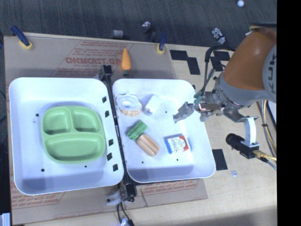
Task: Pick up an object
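The right bin [200,164] holds a toy carrot with a green top [143,138], a small blue, red and white packet [177,144], a white cylinder [150,104] and a round white and tan piece [128,103]. My gripper [182,112] hangs over the right part of this bin, above the packet and to the right of the white cylinder. Nothing shows between its grey fingers. The left bin [23,173] holds a green divided plate [73,133].
An orange toy carrot [125,60] lies on the cardboard behind the bins. Blue clamps [21,36] sit at the cardboard's back edge. The arm's orange band [249,60] fills the right side above the bench.
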`<control>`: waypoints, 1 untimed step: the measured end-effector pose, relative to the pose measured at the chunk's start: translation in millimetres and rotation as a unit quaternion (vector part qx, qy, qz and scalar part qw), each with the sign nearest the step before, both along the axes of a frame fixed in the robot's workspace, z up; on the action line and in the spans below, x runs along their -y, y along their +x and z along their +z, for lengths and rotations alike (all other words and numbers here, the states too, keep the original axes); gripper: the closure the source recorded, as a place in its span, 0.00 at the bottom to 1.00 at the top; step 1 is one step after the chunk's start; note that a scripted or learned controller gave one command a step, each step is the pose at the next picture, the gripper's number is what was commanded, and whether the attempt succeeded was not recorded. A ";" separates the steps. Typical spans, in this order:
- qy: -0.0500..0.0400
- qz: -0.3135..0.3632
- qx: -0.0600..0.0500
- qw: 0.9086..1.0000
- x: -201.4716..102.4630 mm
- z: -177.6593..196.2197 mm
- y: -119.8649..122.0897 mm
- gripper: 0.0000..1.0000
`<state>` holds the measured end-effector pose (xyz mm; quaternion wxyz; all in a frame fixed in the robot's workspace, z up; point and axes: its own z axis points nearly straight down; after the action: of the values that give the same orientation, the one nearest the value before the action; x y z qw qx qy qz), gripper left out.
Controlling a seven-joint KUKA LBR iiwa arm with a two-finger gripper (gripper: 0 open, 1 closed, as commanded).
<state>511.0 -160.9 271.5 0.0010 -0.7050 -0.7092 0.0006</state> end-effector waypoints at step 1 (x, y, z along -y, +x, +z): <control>-0.001 0.001 0.002 1.000 34.2 -171.1 10.4 0.00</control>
<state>521.4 -195.1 100.4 -0.0011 -0.7046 -0.7096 -0.0005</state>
